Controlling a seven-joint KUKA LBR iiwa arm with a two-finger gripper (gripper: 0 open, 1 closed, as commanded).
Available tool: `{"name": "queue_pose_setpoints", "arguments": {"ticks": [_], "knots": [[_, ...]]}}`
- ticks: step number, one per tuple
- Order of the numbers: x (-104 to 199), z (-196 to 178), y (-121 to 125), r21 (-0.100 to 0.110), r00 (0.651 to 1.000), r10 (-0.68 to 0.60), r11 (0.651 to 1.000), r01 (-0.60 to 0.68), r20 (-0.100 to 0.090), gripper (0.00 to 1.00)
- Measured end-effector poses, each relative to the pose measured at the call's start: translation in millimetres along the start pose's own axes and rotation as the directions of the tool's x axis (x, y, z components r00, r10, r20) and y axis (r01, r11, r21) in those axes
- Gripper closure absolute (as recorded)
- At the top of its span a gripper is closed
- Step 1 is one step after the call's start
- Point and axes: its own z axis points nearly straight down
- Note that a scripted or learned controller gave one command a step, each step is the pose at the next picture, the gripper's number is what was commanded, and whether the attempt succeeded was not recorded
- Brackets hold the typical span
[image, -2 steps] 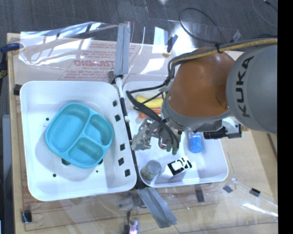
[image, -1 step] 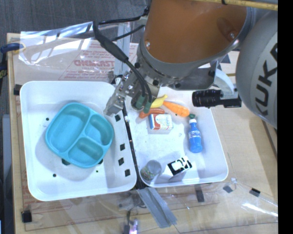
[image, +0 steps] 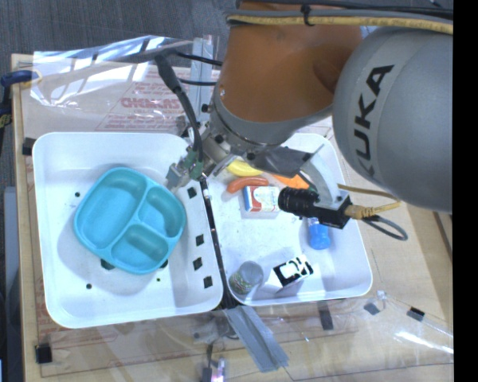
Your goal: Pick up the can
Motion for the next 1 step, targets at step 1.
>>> {"name": "queue_pose_setpoints", "arguments": {"ticks": [1], "knots": [[25.8,77.8,12.2,0.000,0.998,-0.067,0.998,0.067,0.000,1.00]]}}
